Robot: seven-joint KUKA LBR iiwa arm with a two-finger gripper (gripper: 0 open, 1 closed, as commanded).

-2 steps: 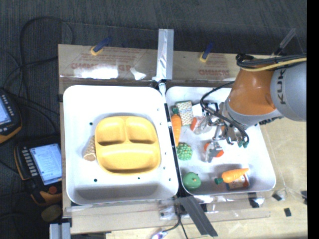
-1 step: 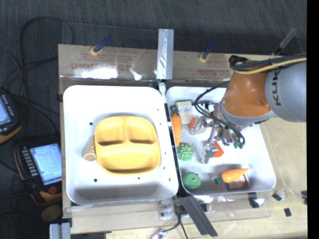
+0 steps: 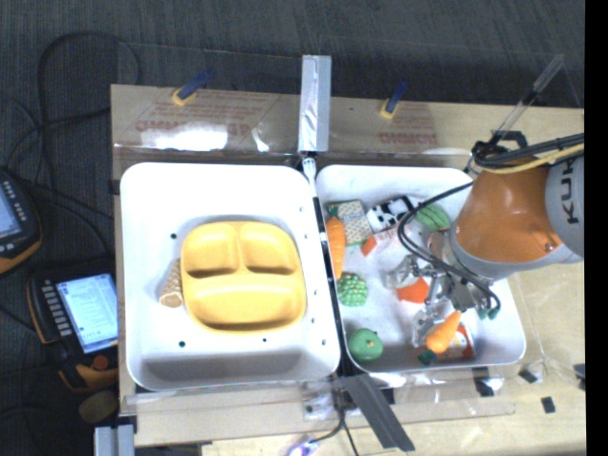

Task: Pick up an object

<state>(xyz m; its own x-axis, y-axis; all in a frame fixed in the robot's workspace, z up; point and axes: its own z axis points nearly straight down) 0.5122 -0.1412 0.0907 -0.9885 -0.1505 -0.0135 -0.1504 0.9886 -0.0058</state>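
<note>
Glossy white plastic bins (image 3: 152, 207), smooth. Matt yellow plastic tray (image 3: 243, 274) at 9 o'clock. Shiny green apple (image 3: 366, 345) at 6 o'clock; knobbly green ball (image 3: 352, 289) above it. Bare metal gripper (image 3: 435, 312); satin orange arm band (image 3: 508, 218) at 3 o'clock. Matt brown bench (image 3: 218, 117).

Arm (image 3: 508, 218) extended in from the right, wrist angled downward, gripper (image 3: 432, 323) lowered into right bin

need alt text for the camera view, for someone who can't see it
A grey arm with an orange band reaches from the right, its gripper low over small toys in the right shallow white bin, beside an orange carrot-shaped toy. The left white bin holds a yellow divided plastic tray.
</note>
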